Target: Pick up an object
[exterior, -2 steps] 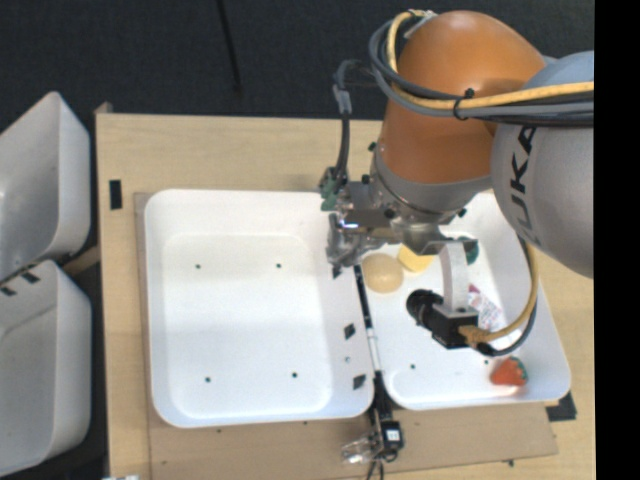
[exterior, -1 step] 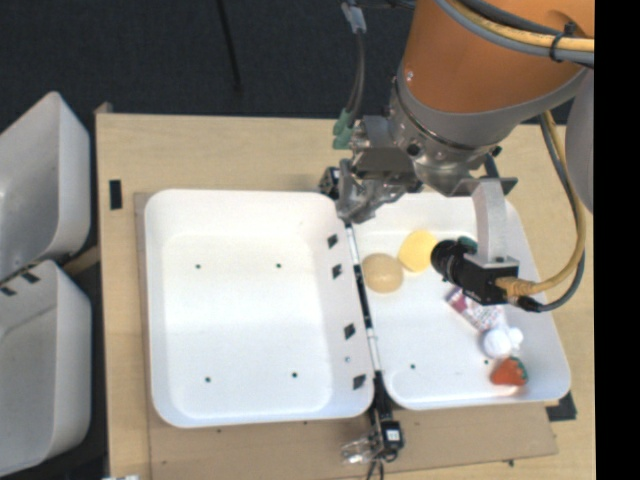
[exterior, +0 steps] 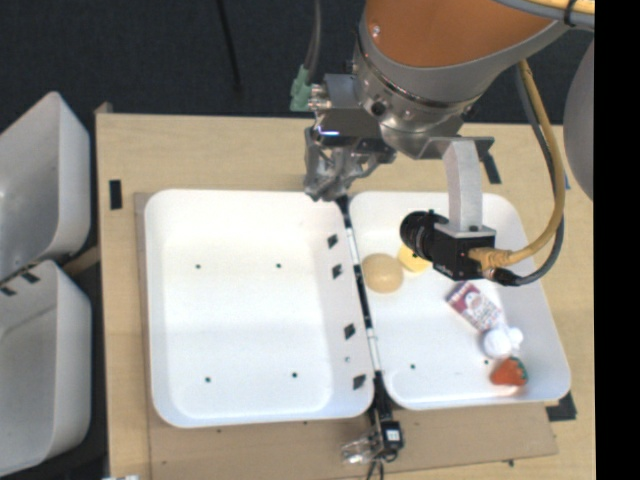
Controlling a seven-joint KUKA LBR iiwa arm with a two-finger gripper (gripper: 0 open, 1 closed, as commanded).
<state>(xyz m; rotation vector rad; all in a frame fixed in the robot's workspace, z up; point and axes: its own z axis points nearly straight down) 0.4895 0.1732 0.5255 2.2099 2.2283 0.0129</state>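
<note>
My gripper [exterior: 326, 182] hangs over the far end of the divider between the two bins, with nothing visibly held. In the right bin [exterior: 540, 318] lie a beige round object [exterior: 382, 272], a yellow piece [exterior: 411, 259] partly hidden behind it, a pink and white tube [exterior: 476, 305] with a white cap [exterior: 500, 341], and a red strawberry-like object [exterior: 508, 372]. All of them sit nearer and to the right of the gripper.
The left bin [exterior: 240, 308] is to the gripper's left. A black cylinder [exterior: 432, 238] on a grey bracket [exterior: 463, 193], with cables, hangs from the wrist over the right bin's far part. The large arm body [exterior: 450, 28] looms above the far bench edge.
</note>
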